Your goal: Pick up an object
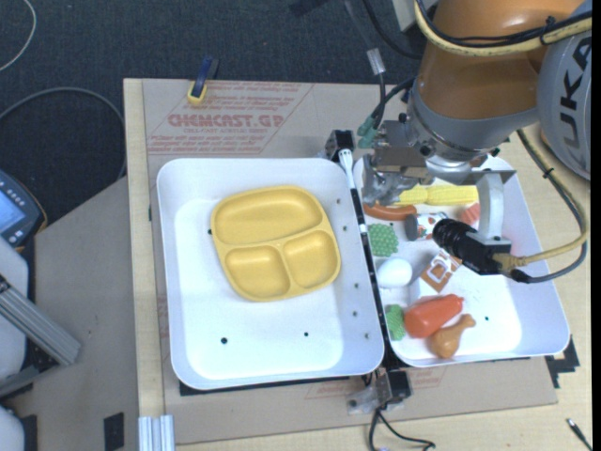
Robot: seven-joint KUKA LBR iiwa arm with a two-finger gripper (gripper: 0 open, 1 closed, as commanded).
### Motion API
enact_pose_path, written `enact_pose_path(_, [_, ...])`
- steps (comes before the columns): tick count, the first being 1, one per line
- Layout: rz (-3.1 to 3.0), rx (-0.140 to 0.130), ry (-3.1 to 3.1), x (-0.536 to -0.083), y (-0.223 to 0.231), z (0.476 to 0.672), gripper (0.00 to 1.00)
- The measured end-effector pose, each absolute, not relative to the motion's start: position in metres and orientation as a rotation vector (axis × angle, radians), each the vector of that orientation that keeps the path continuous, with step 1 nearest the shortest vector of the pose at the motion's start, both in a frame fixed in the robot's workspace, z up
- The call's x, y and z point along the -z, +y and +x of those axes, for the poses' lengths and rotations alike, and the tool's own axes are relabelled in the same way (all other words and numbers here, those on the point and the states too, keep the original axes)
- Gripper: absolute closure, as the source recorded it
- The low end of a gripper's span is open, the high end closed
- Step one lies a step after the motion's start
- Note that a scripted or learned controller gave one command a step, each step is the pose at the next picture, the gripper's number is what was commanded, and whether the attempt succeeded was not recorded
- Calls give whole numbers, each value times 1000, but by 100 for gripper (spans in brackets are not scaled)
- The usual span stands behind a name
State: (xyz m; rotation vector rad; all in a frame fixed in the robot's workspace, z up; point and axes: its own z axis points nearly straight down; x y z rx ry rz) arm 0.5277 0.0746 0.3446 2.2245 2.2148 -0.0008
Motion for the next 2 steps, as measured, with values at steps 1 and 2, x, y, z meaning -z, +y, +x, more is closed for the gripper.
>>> enact_pose_path(1, [2225,5,2221,-330,67,533,100])
enact_pose_path(2, [2221,11,2233,-269,122,490,100])
